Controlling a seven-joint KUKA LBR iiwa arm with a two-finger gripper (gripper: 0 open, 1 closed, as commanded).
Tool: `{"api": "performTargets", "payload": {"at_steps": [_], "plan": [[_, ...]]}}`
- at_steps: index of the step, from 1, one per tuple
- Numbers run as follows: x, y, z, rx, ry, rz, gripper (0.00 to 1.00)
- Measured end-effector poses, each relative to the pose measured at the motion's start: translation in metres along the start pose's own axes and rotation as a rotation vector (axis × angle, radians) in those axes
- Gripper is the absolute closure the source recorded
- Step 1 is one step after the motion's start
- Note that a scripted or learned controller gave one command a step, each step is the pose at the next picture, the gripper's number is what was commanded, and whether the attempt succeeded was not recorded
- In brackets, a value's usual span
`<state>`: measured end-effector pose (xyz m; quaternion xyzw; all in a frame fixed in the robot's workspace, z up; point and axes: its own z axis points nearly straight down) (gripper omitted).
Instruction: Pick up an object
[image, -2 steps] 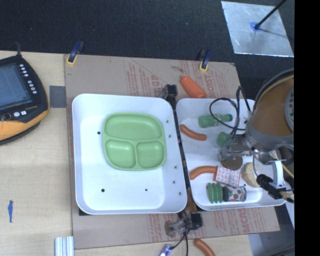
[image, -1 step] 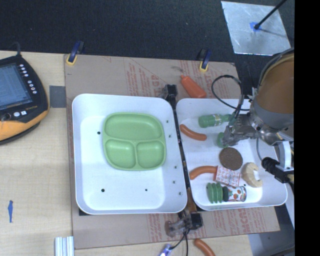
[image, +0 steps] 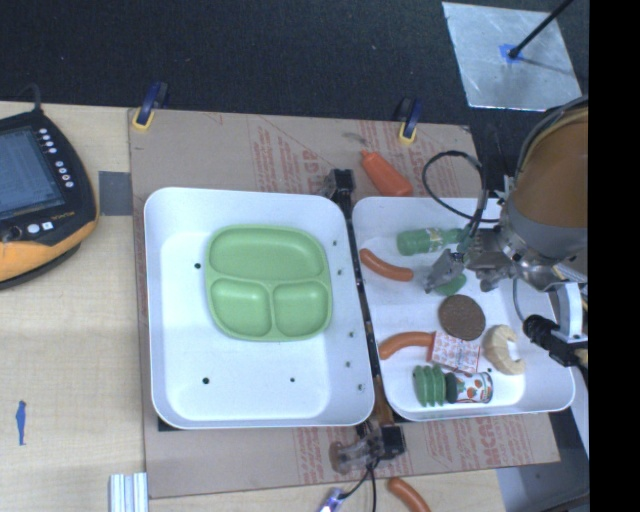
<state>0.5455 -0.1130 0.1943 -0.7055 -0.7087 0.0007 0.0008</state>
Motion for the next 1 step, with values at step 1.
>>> {"api": "performTargets", "payload": {"at_steps": [1], "plan": [[-0.0259,-0.0109,0.0978,0.001,-0.002,-0.001,0.00]]}}
